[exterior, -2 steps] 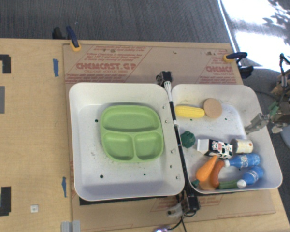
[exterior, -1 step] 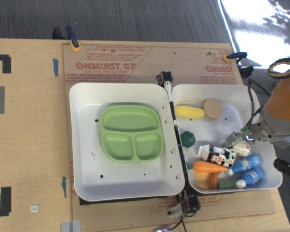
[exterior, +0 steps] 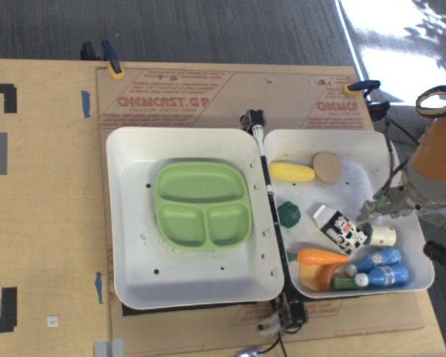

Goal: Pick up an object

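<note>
White bins sit side by side on the bench, and the work is all in the right bin, where the loose objects lie: a yellow corn cob and a tan disc near the far wall, a dark green piece by the divider, a black-and-white box in the middle, a cream cup just right of it, an orange carrot, and 2 blue bottles along the near wall. The left bin bears only a green tray with 3 compartments. The arm reaches in from the right, and its gripper hangs low over the right side of the right bin, just above and between the box and the cup. Whether its pincer stands wide or narrow I cannot tell; the tip is small and blurred against the white floor. Nothing shows between it, and every object appears to rest on the bin floor, so by my reading the pick is not yet done. What seems left is the whole grasp: closing on something, most likely the box or cup, and lifting it clear.
</note>
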`<state>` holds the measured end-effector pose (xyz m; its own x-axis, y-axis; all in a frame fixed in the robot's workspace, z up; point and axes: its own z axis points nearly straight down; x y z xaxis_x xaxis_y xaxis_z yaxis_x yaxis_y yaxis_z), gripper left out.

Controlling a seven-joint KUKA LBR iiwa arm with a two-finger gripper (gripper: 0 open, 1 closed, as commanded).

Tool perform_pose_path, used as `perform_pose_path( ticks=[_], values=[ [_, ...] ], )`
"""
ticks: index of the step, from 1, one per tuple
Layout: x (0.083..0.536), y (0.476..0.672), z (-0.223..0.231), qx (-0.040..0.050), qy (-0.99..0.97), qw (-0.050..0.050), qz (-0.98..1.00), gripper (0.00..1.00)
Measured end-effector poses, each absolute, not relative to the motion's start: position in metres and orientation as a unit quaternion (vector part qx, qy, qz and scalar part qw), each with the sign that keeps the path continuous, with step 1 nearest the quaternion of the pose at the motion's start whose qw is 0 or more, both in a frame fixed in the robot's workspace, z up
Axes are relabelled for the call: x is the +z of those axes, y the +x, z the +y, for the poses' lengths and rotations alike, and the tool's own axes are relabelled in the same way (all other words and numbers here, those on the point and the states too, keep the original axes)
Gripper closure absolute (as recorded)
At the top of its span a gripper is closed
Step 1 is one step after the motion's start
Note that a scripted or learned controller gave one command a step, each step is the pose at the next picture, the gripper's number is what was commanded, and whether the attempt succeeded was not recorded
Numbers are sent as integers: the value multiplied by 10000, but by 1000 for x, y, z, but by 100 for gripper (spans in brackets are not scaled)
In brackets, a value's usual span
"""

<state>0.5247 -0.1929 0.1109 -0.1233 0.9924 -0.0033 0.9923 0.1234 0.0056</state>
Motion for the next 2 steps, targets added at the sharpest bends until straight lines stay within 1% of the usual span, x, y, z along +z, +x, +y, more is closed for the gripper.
perform_pose_path(
  ticks=[1,2],
  values=[
    [176,503,-173,3,7888,9,6147,100],
    [176,503,-173,3,7888,8,6147,0]
  ],
)
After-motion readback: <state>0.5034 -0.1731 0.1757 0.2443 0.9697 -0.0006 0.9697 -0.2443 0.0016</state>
